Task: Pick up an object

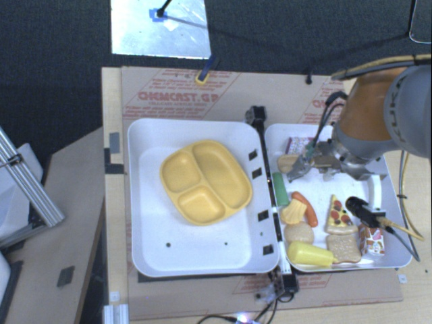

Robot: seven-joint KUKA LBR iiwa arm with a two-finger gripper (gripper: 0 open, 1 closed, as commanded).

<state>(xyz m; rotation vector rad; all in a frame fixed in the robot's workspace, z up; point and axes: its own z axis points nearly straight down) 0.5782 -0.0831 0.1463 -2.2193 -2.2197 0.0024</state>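
A grey robot arm (405,106) with an orange band reaches in from the right over a table (112,201) that carries two shallow white bins side by side on a sheet of printed cardboard (182,94). Its jaws hang low over the far left part of the right bin (405,255), just beside a tan piece of toy food (286,162); from where I stand, I cannot tell whether the jaws are apart or together.

The things to be picked lie crowded in that right bin. A small pink box (295,144) sits at the far wall. A green stick (280,189) lies along the left wall. Just near of the jaws are an orange carrot (307,209) and a pale yellow piece (292,213), touching each other. Nearer still come a beige bun (299,233) and a long yellow piece (310,253) against the near wall. To their right a pizza slice (339,214) lies above a slice of toast (343,248), with a small red-and-white carton (373,241) just beside the toast.

The left bin (145,248) holds a yellow divided plate (202,181), lying flat near its middle, well apart from the arm.
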